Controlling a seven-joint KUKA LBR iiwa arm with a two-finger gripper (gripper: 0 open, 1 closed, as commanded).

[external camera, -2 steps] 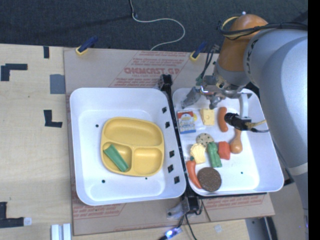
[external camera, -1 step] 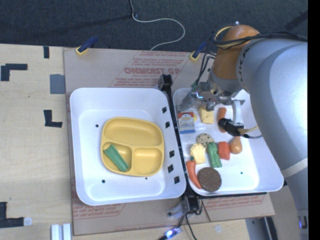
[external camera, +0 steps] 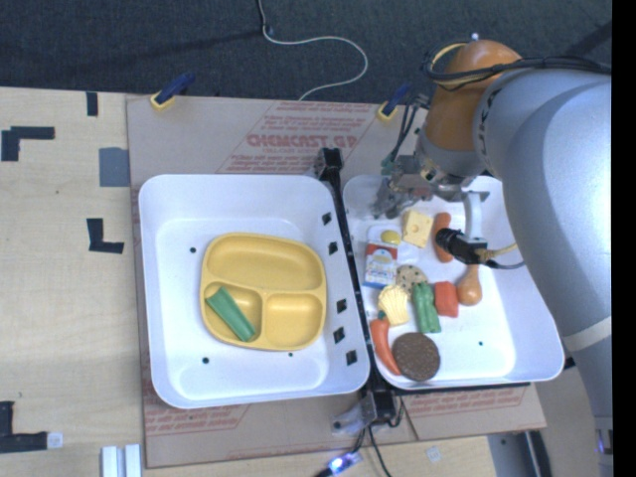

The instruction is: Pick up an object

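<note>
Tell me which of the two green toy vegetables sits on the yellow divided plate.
The green toy vegetable lying slantwise in the yellow divided plastic plate, in the left white bin. The other green piece lies among the toy foods in the right white bin.

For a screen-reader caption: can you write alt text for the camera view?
A grey robot arm with an orange band reaches over the right shallow white bin, which holds a cluster of small toy foods. The left shallow white bin holds a yellow divided plastic tray with a green pickle-shaped toy in one compartment.
</note>
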